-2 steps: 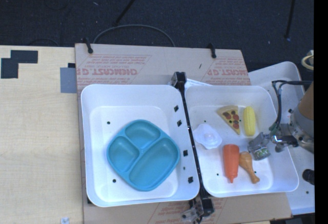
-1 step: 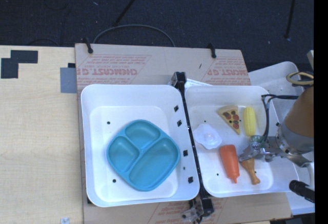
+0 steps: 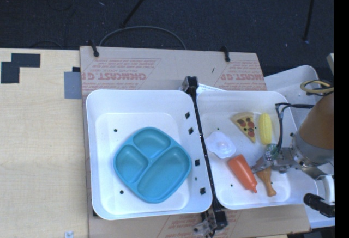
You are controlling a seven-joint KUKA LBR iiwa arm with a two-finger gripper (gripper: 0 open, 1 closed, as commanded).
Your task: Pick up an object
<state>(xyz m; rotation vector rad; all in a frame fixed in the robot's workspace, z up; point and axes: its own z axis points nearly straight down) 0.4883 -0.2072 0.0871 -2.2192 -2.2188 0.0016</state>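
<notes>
Gripper (image 3: 271,162), finger state indiscernible, poised above tan plastic drumstick (image 3: 266,180); orange plastic bottle (image 3: 243,173) just left. Drumstick likely light, rigid, slippery: grasp its narrow shaft.

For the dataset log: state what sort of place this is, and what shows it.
Most likely a robotics lab bench set up for grasping trials. Two white bins sit on taped cardboard, toy food such as a pizza slice lies in the right one, and cables trail over dark carpet behind.
</notes>
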